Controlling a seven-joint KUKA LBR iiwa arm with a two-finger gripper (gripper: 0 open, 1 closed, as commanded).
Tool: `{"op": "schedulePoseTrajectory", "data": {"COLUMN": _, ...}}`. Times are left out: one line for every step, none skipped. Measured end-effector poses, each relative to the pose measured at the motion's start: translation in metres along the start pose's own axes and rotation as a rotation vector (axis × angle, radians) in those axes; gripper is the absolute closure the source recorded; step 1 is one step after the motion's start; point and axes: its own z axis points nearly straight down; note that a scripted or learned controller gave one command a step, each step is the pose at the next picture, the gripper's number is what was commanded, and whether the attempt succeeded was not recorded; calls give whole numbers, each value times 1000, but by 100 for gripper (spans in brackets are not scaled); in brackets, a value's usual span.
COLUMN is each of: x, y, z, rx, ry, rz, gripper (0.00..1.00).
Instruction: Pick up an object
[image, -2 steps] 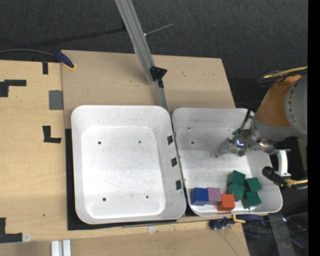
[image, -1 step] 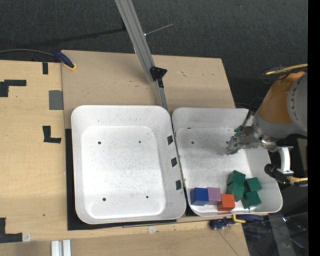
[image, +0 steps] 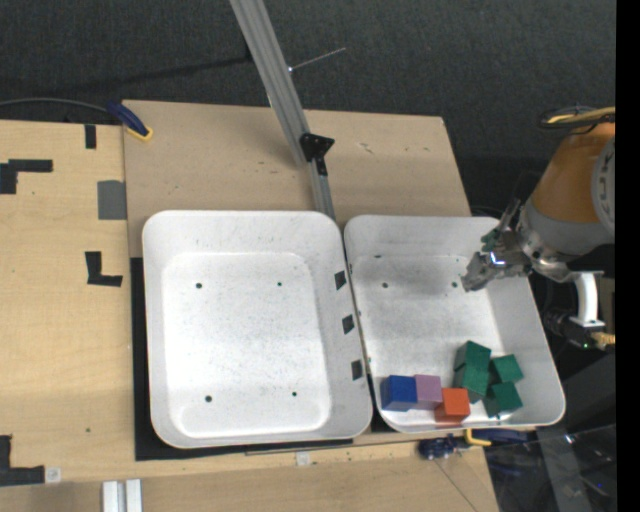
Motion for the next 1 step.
{"op": "schedulePoseTrajectory", "data": {"x": 10, "y": -1, "z": -54, "rx": -1, "ry": 0, "rz": -1, "gripper": 100}}
